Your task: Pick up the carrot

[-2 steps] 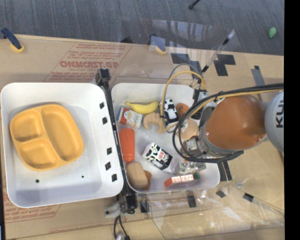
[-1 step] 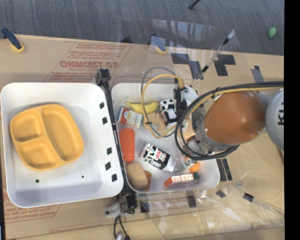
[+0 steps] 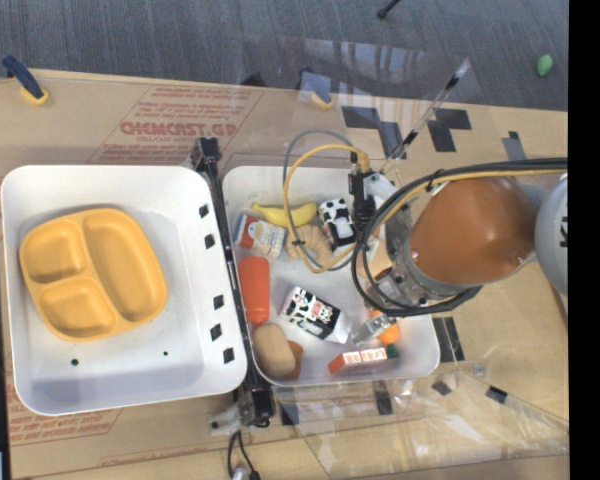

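I reach in from the right, and my arm (image 3: pixel 470 230), with its orange band, hangs over the right side of the right bin (image 3: pixel 280 183). My own wrist hides what hangs beneath it, so I cannot tell whether my grip is wide or narrow, and I see nothing held.

The carrot (image 3: pixel 255 290) lies in the right bin close along its left wall, flat, with its length running from the far side of the bin toward the near side. It is well apart from my wrist. Just beyond its far end sits a small white pouch (image 3: pixel 264 236), and past that a banana (image 3: pixel 285 213). At its near end is a potato (image 3: pixel 274 351); I cannot tell whether the two touch. Just to the carrot's right lies a black-and-white cow-patterned carton (image 3: pixel 311 314), tilted. A flat red box (image 3: pixel 361 359) lies near the bin's front wall, below my wrist. Next to it is a small orange and green piece (image 3: pixel 390 336), too small for me to tell what it is.

The left bin (image 3: pixel 110 368) holds a yellow divided plate (image 3: pixel 92 271). Both bins rest on the counter (image 3: pixel 130 133).
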